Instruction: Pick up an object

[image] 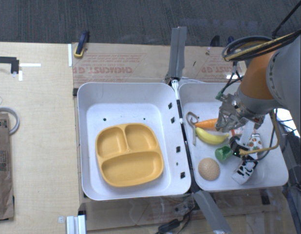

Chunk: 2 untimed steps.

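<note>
The gripper of the grey arm with the orange band is lowered into the right-hand shallow white bin, directly over the thick end of an orange carrot and just above a yellow banana. The gripper body hides the fingertips, so the jaw state cannot be told, and no object is seen held between the fingers.

The carrot lies roughly level, pointing toward the divider between the bins, with its right end hidden under the gripper. The banana lies immediately below it, curved, touching or nearly touching the carrot. A small green object sits just beside the banana's right end. A round tan ball-shaped object rests below the banana, near the bin's front wall. A white packet with black markings lies to the right of the ball, and a white item with red and dark markings lies above it, near the gripper. A grey metal hook-shaped piece lies at the bin's left wall beside the carrot tip.

The left-hand shallow white bin holds a yellow plastic three-compartment plate.
</note>
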{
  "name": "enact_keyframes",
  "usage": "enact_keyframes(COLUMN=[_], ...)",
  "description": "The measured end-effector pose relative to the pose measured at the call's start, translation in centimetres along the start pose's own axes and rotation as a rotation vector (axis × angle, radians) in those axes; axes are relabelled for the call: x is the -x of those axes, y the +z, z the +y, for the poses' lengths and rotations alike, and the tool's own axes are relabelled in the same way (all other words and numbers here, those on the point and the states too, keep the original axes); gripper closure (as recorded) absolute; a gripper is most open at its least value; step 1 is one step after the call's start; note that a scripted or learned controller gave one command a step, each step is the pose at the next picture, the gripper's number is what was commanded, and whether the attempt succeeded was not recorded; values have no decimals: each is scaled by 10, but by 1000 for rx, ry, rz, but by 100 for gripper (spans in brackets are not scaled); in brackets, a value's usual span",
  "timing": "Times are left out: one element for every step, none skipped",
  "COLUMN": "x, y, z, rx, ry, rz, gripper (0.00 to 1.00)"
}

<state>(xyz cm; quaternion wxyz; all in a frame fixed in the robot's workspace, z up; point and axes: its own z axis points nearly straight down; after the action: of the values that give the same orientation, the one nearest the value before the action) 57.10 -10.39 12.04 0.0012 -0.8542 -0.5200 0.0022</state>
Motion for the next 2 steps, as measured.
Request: enact_keyframes(x=[-3,-3], y=[-174,-183], z=[43,44], rx=[5,4], ry=[-361,-363], rz=[-1,-4], gripper=[100,100])
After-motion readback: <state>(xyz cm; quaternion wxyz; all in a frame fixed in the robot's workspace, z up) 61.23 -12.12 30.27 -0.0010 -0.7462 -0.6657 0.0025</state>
